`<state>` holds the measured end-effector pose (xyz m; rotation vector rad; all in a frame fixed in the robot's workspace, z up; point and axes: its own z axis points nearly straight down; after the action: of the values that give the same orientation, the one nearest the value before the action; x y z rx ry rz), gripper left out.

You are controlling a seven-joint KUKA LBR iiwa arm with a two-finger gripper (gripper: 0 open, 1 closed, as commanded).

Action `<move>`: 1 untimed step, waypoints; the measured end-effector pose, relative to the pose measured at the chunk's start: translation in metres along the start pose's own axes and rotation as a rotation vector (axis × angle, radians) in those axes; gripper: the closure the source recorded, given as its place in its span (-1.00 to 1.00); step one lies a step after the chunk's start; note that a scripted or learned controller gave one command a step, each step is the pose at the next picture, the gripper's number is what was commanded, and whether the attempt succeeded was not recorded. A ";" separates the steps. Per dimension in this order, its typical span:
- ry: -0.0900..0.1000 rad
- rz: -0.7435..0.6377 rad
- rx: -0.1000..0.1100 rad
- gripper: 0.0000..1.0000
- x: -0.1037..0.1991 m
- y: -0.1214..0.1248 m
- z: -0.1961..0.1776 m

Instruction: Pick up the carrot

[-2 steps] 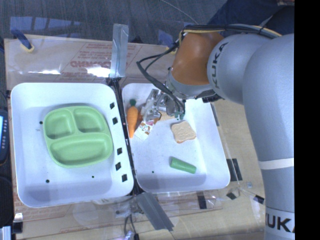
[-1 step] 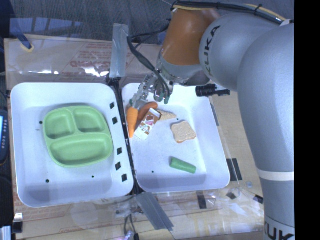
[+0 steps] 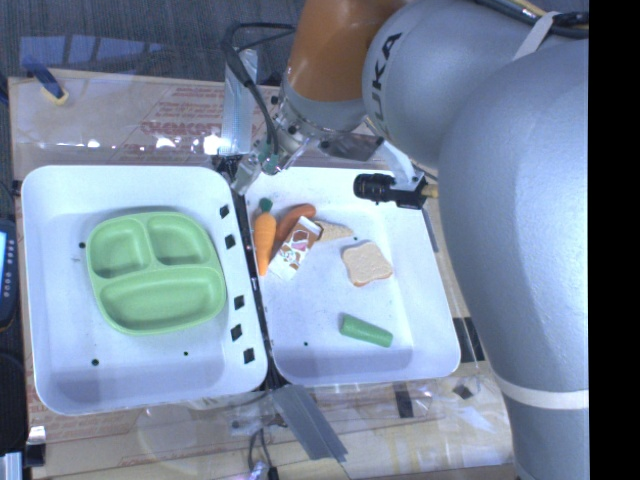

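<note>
The carrot is orange with a small green top. It lies upright in the picture at the left edge of the right bin, against the wall between the two bins. My gripper hangs over the far left corner of the right bin, a short way beyond the carrot's green end and apart from it. Nothing is visibly held in it. The grey arm with its orange band covers the upper right of the view.
A reddish sausage and a small carton touch the carrot's right side. A bread slice and a green cucumber piece lie further right. A green divided plate sits in the left bin.
</note>
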<state>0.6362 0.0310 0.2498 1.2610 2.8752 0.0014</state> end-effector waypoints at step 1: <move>-0.004 -0.410 -0.001 1.00 -0.025 -0.034 -0.060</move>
<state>0.6279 -0.0101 0.3101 0.6482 3.0681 -0.0001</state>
